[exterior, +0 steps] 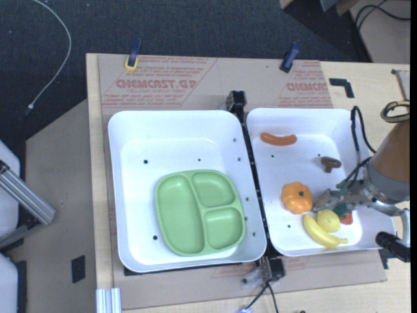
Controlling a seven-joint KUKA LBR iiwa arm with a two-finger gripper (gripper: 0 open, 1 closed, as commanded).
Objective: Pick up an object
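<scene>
Gripper (337, 203) hovers low in the right bin (306, 119), just beside the lemon (328, 221) and banana (320, 233); we cannot tell its state. We see an orange pumpkin (296, 197) nearby.

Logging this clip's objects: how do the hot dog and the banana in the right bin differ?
The hot dog is orange-red and nearly straight; the banana is yellow and curved. The hot dog lies alone near the far wall of the right bin; the banana lies by the near wall, against a small yellow fruit. Both are elongated.
</scene>
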